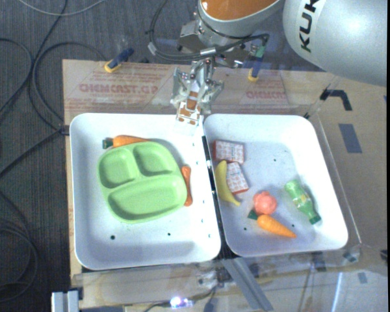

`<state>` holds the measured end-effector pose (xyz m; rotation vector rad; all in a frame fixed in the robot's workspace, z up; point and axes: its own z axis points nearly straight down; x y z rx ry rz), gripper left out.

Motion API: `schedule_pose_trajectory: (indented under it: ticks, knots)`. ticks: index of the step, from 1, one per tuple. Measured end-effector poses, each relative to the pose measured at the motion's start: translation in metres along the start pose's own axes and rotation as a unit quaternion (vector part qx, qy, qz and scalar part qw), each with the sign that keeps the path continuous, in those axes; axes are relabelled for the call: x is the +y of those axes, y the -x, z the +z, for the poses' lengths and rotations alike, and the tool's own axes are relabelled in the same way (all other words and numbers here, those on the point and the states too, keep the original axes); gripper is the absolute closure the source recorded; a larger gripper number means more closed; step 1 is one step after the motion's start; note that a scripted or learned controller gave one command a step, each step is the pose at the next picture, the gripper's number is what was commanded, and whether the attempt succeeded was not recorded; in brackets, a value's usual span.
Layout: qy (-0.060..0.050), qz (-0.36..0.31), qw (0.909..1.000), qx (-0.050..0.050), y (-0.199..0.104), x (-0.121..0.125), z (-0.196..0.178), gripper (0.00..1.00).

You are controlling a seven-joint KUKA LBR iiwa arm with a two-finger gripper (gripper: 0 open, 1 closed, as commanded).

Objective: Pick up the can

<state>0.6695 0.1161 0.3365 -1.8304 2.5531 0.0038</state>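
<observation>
Two red-and-white patterned items lie in the right bin (pixel 325 174). One (pixel 229 151) is near the back left corner, the other (pixel 237 177) just in front of it and next to a banana (pixel 223 184). Either could be the can; I cannot tell which. My gripper (pixel 190 112) hangs over the back rims where the two bins meet. It is well behind both items and touches neither.
The right bin also holds a red fruit (pixel 265 202), a carrot (pixel 274 226) and a green bottle (pixel 302 202). In the left bin (pixel 91 239) a green divided plate (pixel 143 181) rests over another carrot (pixel 129 140). Cables lie on the floor at left.
</observation>
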Motion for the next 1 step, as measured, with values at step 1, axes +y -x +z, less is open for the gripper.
schedule_pose_trajectory:
  ticks: [1]
  knots:
    - [0.001,0.024,0.9997,-0.001,0.0074,0.0050,0.1282,1.00]
